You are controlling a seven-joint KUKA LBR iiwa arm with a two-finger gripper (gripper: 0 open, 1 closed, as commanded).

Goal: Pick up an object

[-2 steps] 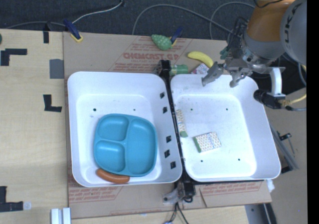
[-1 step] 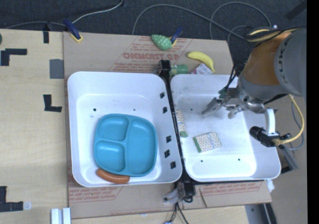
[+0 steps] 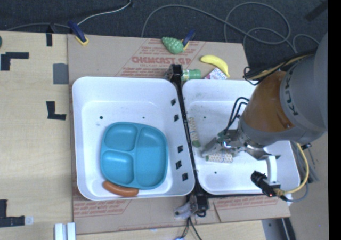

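Lying on the floor of the right bin [image 3: 213,180], a small pale object with a dotted pattern [image 3: 220,157] looks like the pick target; what it is exactly I cannot make out. It sits a little in from the divider [image 3: 181,127] between the two bins, and the gripper [image 3: 222,147] is low over it, touching or nearly so. Whether the jaws are open or closed cannot be told at this slant, and nothing shows the object between them. The arm [image 3: 282,111] leans in from the right, probably to come down on the object from above.

Around it the right bin floor is mostly bare white, so there is room toward the near wall. The divider is the nearest edge and could crowd a finger on that side.

In the left bin [image 3: 85,127] a blue sectioned plate [image 3: 133,154] lies flat, with a toy hot dog [image 3: 121,189] just beside its near rim. Beyond the bins, on the cardboard [image 3: 106,57], rest a toy banana [image 3: 215,63] and a green item [image 3: 173,45], well apart from the work.
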